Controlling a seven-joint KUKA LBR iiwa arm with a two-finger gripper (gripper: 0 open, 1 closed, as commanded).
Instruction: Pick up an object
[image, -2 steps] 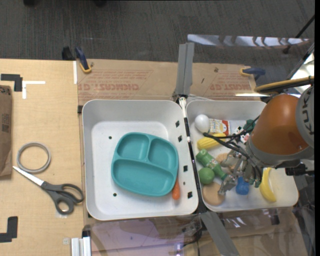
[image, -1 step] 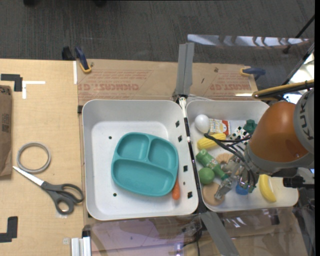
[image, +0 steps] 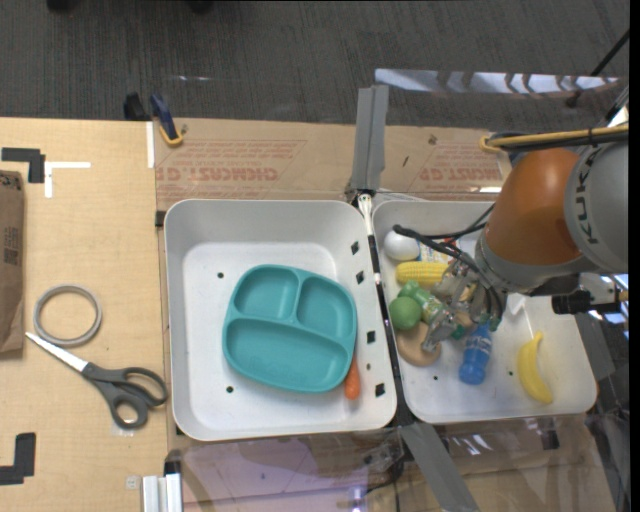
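My gripper (image: 447, 312) hangs low in the right bin (image: 500, 400), under the orange wrist band. It sits among a clutter of objects: a green ball (image: 405, 312), a corn cob (image: 420, 272), a white ball (image: 401, 242), a tan wooden piece (image: 418, 348) and a blue bottle (image: 474, 358). A yellow banana (image: 532, 368) lies to the right, apart from the gripper. The fingers are too cluttered to read.
The left bin (image: 200, 400) holds a teal divided plate (image: 291, 328) and an orange carrot (image: 352, 381) by its right wall. Outside on the bench lie scissors (image: 100, 380) and a tape roll (image: 67, 312).
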